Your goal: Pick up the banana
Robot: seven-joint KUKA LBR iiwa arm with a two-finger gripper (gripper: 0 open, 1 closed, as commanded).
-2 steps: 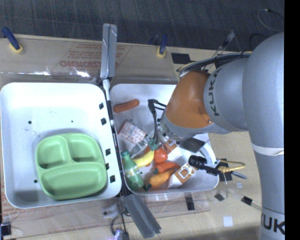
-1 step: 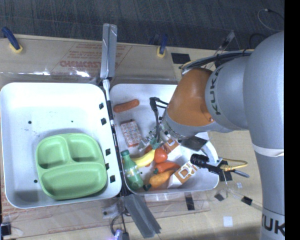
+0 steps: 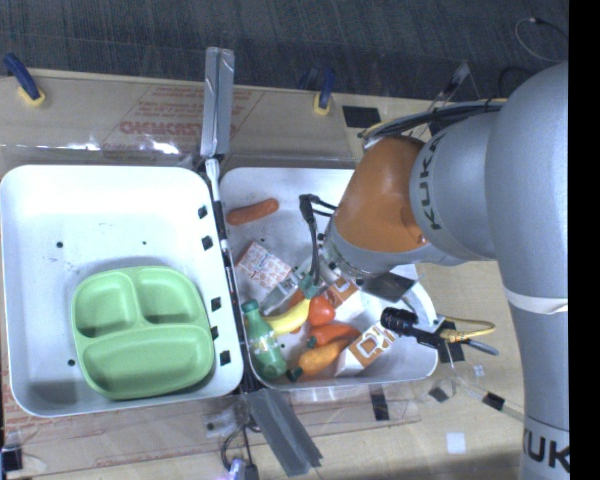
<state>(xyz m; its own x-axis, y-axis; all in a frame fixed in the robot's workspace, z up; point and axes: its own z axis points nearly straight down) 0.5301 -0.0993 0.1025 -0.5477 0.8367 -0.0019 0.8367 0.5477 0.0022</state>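
Note:
The yellow banana (image 3: 289,318) lies in the right bin (image 3: 280,183), near its front left, among other toy food. The arm's orange wrist band hangs over the middle of that bin. Below the band, the gripper (image 3: 309,284) points down into the pile just above and right of the banana. The arm's body and the clutter hide its tip. Part of the banana's right end is covered by a red tomato-like piece (image 3: 321,311).
Around the banana lie a green bottle (image 3: 260,340), orange carrots (image 3: 323,348), two printed cartons (image 3: 263,265) (image 3: 372,343) and a sausage (image 3: 252,210) farther back. The left bin (image 3: 40,218) holds a green divided tray (image 3: 140,330). A metal divider (image 3: 217,98) stands between the bins.

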